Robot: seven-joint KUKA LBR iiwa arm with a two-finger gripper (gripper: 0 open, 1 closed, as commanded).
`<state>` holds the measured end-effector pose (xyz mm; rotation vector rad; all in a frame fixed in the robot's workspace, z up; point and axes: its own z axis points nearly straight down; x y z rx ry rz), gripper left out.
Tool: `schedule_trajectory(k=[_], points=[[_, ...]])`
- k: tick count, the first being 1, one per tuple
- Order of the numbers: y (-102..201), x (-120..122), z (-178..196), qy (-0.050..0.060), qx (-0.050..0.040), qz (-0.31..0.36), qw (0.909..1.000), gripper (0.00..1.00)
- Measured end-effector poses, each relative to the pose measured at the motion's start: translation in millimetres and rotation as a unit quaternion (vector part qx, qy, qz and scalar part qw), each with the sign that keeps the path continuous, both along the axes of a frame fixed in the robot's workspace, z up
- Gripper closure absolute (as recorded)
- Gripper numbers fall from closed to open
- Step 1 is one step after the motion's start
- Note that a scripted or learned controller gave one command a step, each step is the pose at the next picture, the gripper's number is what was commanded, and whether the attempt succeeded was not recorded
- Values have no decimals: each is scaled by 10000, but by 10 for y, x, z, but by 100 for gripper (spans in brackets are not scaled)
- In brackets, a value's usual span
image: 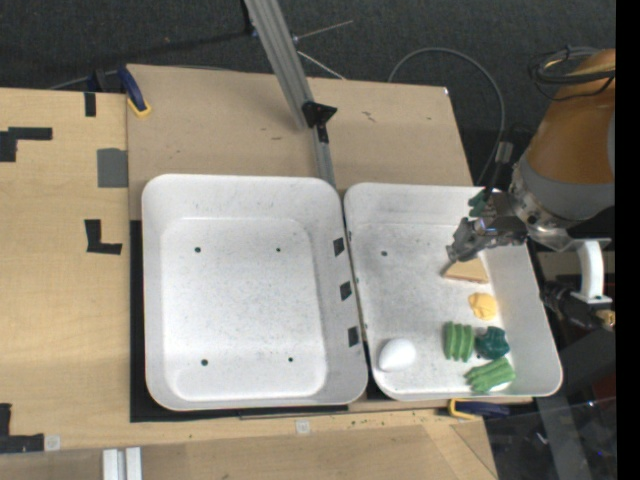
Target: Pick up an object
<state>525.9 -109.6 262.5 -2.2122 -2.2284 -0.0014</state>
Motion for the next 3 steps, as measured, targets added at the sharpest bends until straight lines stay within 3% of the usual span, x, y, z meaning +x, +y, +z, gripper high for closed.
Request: schedule_trajectory(k=[2,3], points=[[1095,187,39,4,-1,1,10000,100],[1667,382,-113,9,-4,-2,10000,100]])
